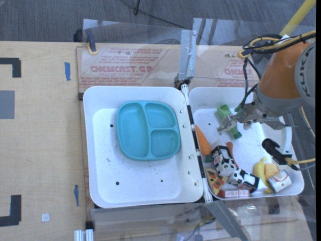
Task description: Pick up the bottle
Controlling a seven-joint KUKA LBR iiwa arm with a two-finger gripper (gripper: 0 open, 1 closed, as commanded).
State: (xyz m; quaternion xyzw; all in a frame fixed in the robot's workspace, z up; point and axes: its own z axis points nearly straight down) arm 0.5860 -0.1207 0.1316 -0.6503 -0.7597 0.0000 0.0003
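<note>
You've got the end effector (228, 124) down in the right bin (296, 185), right at the small green bottle (223, 111) near the bin's far side, but whether it's open or closed you cannot tell from here. The bottle looks like light, stiff plastic, probably smooth and prone to slip or skitter away. Take it across the body's middle, squarely. The toy cow (224, 162) and carrot (202, 140) sit nearer the camera, apart from it.
</note>
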